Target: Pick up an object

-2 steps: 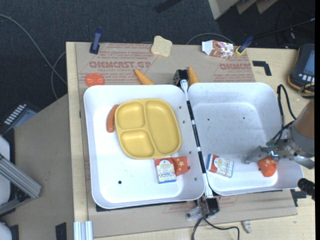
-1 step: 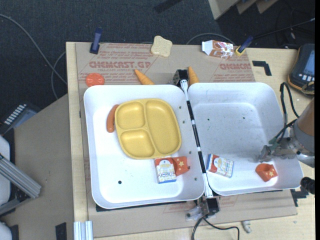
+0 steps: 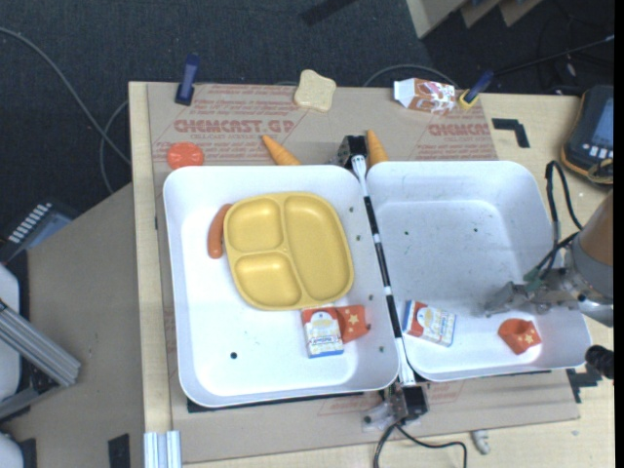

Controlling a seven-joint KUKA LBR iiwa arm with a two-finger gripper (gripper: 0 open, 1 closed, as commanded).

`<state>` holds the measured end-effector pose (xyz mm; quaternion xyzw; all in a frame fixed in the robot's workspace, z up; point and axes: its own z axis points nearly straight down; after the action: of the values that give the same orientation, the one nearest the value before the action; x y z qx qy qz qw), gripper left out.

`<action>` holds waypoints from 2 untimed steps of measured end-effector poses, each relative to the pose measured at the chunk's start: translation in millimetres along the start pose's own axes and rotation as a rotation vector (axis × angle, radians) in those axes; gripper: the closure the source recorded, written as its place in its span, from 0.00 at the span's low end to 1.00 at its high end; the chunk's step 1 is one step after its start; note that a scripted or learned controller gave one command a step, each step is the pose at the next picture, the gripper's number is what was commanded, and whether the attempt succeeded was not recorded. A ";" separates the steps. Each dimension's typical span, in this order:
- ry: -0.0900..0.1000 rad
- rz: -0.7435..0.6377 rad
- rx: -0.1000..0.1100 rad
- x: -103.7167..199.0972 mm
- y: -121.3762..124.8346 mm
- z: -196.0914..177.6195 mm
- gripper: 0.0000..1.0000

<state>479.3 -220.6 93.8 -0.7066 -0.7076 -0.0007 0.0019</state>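
My gripper (image 3: pixel 507 302) hangs low over the right bin (image 3: pixel 458 203), near its right wall, pointing left. Just below and to the right of it lies a small orange-red piece (image 3: pixel 520 334) on the bin floor, apart from the gripper as far as I can see. A small white carton with red and blue print (image 3: pixel 429 323) lies at the bin's front left. Nothing shows in the gripper. In the left bin (image 3: pixel 195 291) sit a yellow divided plate (image 3: pixel 290 250), a red sausage (image 3: pixel 214 234) beside it, another small carton (image 3: pixel 323 332) and a red piece (image 3: pixel 353 322).
Behind the bins on the cardboard lie a blue clip (image 3: pixel 186 78), a bread-like piece (image 3: pixel 314 90), a white and red wrapper (image 3: pixel 426 95), two orange carrot shapes (image 3: pixel 280 150) (image 3: pixel 376 146) and an orange disc (image 3: pixel 182 154). A handheld device (image 3: pixel 592 135) sits at the far right.
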 end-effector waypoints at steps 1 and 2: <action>-0.005 0.000 -0.006 -2.6 112.6 -116.9 0.00; -0.004 0.002 -0.001 19.3 -0.6 9.7 0.00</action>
<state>478.6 -201.2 84.2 -0.7072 -0.7070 0.0003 0.0003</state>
